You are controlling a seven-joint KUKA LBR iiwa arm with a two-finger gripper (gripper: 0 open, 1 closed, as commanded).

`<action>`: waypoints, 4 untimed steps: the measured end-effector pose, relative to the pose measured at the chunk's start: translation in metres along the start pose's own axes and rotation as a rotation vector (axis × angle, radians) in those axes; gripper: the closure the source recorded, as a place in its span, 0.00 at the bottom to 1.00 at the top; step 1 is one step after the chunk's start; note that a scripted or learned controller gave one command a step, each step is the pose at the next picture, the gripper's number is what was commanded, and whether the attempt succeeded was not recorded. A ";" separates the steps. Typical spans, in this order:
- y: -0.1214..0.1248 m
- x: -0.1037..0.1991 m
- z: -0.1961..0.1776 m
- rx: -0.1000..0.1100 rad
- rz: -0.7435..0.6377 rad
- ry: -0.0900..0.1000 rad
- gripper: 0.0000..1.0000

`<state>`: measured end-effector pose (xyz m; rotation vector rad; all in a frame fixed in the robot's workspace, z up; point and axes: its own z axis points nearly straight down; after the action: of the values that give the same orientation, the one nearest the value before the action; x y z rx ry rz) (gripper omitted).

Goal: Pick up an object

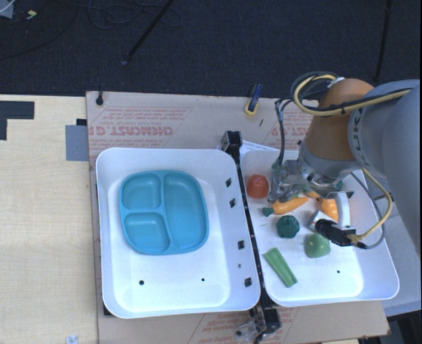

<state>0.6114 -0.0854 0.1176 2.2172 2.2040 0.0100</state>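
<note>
My gripper (287, 189) hangs low over the back of the right bin (372, 274), coming in from the right. It sits right above the near end of an orange carrot (289, 206). A red-orange tomato (257, 186) lies just left of it. In front of the carrot sits a dark green round piece (288, 226), and a lighter green lump (316, 246) lies to that piece's right. A long green pod (279, 266) lies nearer the front. Another orange piece (329, 208) shows under the wrist.
The left bin (117, 285) holds a blue divided plate (163, 212). A raised divider (243, 221) separates the two bins. The grey arm (382, 135) covers the right bin's back right corner. A blue and yellow clip (253, 100) sits on the board behind the bins.
</note>
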 end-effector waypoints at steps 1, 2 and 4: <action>0.007 -0.007 -0.045 0.016 -0.001 0.006 1.00; 0.000 -0.001 -0.100 0.013 -0.007 0.006 1.00; -0.009 0.049 -0.119 0.019 -0.010 0.009 1.00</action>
<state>0.6012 -0.0359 0.2361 2.2196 2.2292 -0.0016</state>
